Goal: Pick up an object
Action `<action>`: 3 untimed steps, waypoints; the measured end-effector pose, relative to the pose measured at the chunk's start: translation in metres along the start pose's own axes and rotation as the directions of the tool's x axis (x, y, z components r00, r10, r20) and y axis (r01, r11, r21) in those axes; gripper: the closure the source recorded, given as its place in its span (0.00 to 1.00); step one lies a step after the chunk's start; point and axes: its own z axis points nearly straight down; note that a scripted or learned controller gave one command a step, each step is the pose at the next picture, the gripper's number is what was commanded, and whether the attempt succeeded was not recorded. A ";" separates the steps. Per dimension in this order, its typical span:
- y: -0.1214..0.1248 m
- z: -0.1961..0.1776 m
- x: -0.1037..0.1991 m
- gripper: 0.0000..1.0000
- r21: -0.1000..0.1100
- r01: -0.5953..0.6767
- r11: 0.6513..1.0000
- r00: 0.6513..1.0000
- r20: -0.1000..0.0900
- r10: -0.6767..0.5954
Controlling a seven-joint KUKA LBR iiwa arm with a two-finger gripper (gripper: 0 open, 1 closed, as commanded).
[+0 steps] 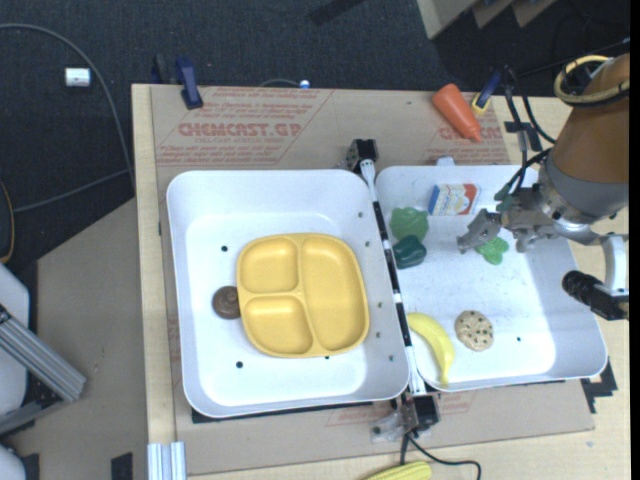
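My gripper (487, 234) hangs over the right bin (560, 363), upper middle part, w/ my grey wrist and orange band off to the right. Whether it's spread or closed I can't tell from this angle, and I can't tell if anything sits in it. A small light green piece (493, 251) shows right at the tip, touching or just under it; can't say which.

Just left of that, near the bin's left wall: a pale green lump (408, 222) and, touching it below, a darker green one (408, 254). Up beside them a small carton (453, 200), white w/ blue and red print, lying near the top wall. Lower down, a cookie (474, 329) w/ dark chips, and a banana (434, 343) curved along the bottom-left corner, near the cookie.

Left bin (200, 218) holds a yellow divided plate (301, 294), three compartments, centred. A brown round thing (226, 302) sits at its left edge, partly tucked under the rim.

On the bench beyond the bins: an orange carrot-shaped item (458, 113) at top right, blue clamp (187, 81) at top left.
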 end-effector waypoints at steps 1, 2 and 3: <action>0.017 0.104 0.033 0.00 0.003 0.000 1.000 1.000 -0.001 0.000; 0.103 0.108 0.015 0.00 0.041 0.004 0.999 1.000 -0.002 -0.004; 0.104 0.097 0.016 1.00 0.037 0.005 0.999 1.000 -0.001 -0.005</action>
